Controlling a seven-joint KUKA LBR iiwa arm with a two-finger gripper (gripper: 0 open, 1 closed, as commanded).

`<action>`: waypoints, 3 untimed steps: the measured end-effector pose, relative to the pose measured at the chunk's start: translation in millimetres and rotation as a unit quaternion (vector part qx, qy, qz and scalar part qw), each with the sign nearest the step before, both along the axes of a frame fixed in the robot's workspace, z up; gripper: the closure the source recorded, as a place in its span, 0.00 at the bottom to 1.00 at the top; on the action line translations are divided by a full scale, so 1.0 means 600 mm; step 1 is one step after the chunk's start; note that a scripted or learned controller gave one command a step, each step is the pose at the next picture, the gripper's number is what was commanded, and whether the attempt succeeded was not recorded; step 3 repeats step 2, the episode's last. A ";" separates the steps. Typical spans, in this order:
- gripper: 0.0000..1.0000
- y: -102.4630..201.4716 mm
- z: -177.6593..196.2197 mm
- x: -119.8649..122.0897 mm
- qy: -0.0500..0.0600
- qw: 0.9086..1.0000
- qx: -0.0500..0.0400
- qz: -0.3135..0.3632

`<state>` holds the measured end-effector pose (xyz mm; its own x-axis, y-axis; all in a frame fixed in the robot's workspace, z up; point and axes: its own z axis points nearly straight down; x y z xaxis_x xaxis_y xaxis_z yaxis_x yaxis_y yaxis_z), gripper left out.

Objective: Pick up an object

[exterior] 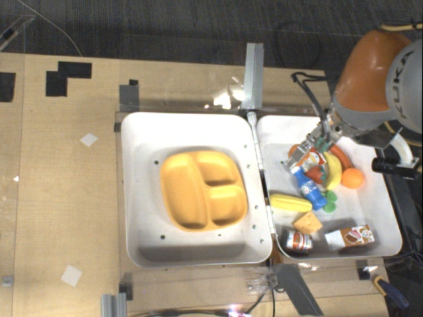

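On the arm's grey housing, at the right edge, we make out what look like the letters "UK", probably part of the maker's name, the rest cut off. The small carton in the right bin carries a printed red and white face, and the can beside it has a label, but we cannot read a word on either.
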<state>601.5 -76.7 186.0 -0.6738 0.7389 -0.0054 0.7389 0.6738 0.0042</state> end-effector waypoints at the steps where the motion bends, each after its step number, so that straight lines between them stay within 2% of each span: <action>1: 1.00 0.003 0.005 -0.028 0.001 0.989 0.001 -0.147; 2: 1.00 0.054 0.010 -0.042 0.002 0.954 0.002 -0.298; 3: 1.00 0.054 0.010 -0.042 0.002 0.954 0.002 -0.298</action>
